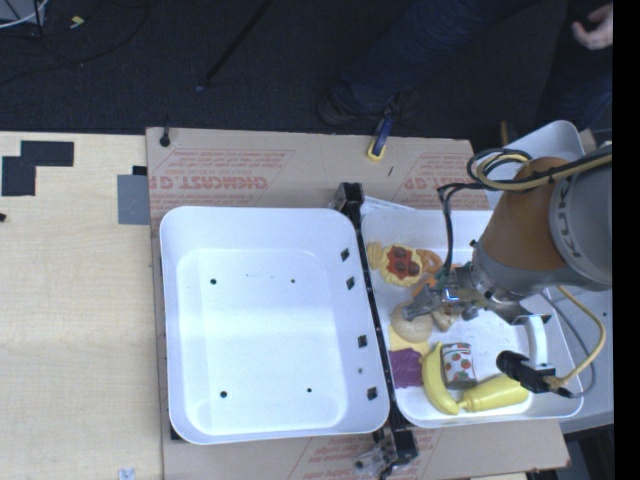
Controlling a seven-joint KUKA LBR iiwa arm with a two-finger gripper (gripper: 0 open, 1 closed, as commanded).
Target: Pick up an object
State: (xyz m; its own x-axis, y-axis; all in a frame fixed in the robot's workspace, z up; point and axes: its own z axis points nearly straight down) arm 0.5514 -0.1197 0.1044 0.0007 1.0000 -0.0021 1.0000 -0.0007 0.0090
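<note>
The right bin (478,420) holds several toy foods. A pizza slice with red toppings (402,263) lies near its back left. A pale round piece (410,320) sits below it, with a purple piece (405,367) in front of that. A yellow banana (437,380), a small can with a red label (458,363) and a yellow squeeze bottle (494,394) lie along the front. My gripper (440,303) hangs low over the bin's middle, just right of the pale round piece. Nothing is seen held in it.
The left bin (190,268) stands beside the right one, split from it by a black divider with clips (360,298). Both rest on cardboard (270,173). A yellow and blue clamp (379,140) sits at the cardboard's back edge. A wooden bench top (70,318) stretches left.
</note>
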